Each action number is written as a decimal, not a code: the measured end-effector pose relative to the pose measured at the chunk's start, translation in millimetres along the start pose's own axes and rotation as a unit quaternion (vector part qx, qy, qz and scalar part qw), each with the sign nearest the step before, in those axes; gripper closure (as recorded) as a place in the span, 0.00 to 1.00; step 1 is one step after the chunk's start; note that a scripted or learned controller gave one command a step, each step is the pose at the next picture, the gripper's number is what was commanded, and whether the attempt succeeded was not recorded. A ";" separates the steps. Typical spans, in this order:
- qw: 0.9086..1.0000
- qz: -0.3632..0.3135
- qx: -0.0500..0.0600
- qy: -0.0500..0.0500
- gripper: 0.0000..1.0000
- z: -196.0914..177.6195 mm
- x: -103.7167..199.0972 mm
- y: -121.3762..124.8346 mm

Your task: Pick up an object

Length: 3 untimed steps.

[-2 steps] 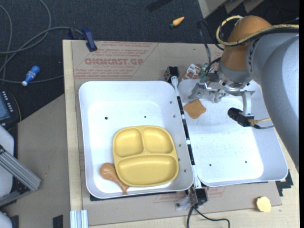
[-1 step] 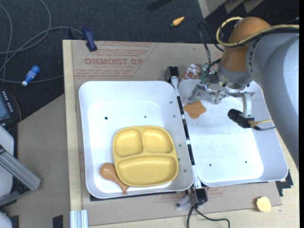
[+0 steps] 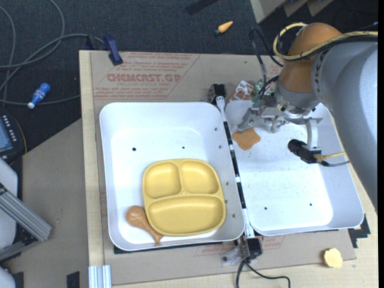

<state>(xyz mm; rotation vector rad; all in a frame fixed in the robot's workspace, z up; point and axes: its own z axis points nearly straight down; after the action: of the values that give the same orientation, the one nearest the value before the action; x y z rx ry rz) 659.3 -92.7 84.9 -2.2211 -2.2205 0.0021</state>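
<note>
1. Look at your gripper: it hangs low over the right bin, near the far left corner.
2. I cannot tell how it stands.
3. The orange-brown piece lies just beside it.

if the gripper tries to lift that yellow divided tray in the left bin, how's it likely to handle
The yellow tray looks like moulded plastic, so probably stiff and light for its size. It is wide and lies flat, so it should slide rather than tip when pushed. Its smooth, rounded rim may be slippery and awkward for two fingers to catch, and a grip at one edge would likely let it tilt.
</note>
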 end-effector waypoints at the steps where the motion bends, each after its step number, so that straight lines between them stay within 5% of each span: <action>1: 1.000 -0.001 -0.002 0.000 0.00 0.0 -2.1 7.7; 3: 1.000 0.000 0.000 0.000 0.00 0.0 -2.7 -9.0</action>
<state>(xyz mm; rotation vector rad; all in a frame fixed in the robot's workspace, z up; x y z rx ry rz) 650.4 -95.4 84.9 -2.2209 -2.2204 0.0020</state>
